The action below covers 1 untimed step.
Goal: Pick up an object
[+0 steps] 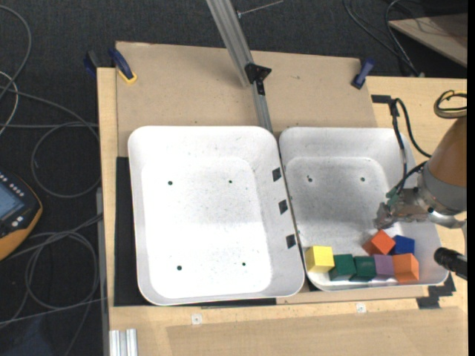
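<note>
A grey robot arm (pixel 445 173) with an orange band reaches in from the right, its gripper (pixel 391 212) low inside the right white bin (pixel 334 162), just above a red block (pixel 382 241). Along that bin's near wall cluster a yellow block (pixel 320 257), two green blocks (pixel 353 266), a purple block (pixel 384 265), a blue block (pixel 404 244) and an orange block (pixel 406 266). The left white bin (pixel 200 213) sits alongside.

Coloured blocks clustered in the near right corner of the right bin (pixel 334 162).
Yellow block (pixel 320 257) leftmost, then two green blocks (pixel 353 266); purple block (pixel 384 265), orange block (pixel 406 267), blue block (pixel 404 245) and tilted red-orange block (pixel 381 242) alongside.
</note>
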Tool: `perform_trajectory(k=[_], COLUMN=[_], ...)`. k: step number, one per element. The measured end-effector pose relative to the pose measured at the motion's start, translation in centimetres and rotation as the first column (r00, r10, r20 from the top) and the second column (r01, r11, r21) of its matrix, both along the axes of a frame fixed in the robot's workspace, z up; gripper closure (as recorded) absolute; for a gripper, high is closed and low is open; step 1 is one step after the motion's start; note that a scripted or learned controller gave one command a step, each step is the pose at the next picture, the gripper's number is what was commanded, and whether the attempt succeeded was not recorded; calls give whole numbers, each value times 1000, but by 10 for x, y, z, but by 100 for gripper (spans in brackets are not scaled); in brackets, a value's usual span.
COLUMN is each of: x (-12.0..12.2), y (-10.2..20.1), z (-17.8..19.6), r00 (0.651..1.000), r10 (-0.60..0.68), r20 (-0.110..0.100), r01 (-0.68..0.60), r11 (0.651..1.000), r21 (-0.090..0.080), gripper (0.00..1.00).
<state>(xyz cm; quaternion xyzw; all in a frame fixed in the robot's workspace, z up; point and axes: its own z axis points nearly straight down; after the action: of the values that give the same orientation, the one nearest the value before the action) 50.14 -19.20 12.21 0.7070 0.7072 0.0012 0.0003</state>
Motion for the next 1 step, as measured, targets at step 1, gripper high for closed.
perform_trajectory(k=[1], x=[-2], y=[10], z=[53], r00=[1000], r10=[2], r20=[4], r01=[-2], r11=[1000], r21=[-3], gripper=[100])
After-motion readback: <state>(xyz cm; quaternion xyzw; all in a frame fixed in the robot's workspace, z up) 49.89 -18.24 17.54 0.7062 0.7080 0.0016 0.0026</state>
